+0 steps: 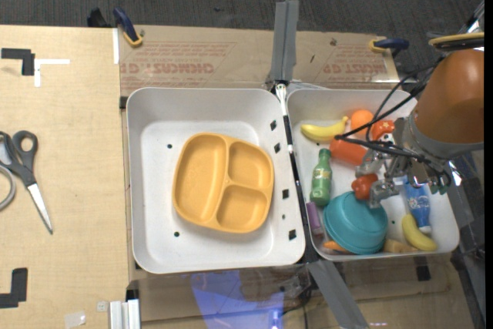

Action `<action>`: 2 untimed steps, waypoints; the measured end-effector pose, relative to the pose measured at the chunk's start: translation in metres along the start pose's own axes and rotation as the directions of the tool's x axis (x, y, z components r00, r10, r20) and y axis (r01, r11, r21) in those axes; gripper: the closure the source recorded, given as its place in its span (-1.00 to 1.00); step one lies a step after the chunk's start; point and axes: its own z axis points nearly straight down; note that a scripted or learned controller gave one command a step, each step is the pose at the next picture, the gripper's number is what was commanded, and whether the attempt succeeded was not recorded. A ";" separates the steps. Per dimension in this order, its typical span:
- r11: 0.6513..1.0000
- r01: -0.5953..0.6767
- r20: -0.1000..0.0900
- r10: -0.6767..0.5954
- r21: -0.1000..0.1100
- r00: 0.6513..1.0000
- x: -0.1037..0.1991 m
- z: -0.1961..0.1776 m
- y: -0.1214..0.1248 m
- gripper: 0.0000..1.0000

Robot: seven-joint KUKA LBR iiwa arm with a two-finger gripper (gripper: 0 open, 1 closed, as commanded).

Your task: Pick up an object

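Observation:
The right bin (304, 99) is crowded with objects: a yellow banana (323, 130), an orange piece (350, 151), a green bottle (321, 177), a teal bowl (354, 224), a small red object (360, 186), a blue-and-white tube (420, 204) and a second banana (417, 233). My gripper (379, 179) hangs low inside this bin, just right of the red object and above the bowl's rim. Cables and the wrist hide the parts under it. I see nothing clearly held.
The left bin (146, 189) holds a yellow three-section plate (223, 182). Scissors (27, 166) lie on the wooden bench at the far left. A grey post (285, 42) stands behind the seam between the bins. The orange-banded arm (458, 100) covers the right bin's far right.

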 end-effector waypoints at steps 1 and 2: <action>1.000 0.000 -0.002 0.000 -0.001 1.000 0.001 0.002 0.000 -1.00; 0.994 -0.110 -0.020 0.110 -0.005 0.994 -0.084 0.051 -0.022 -1.00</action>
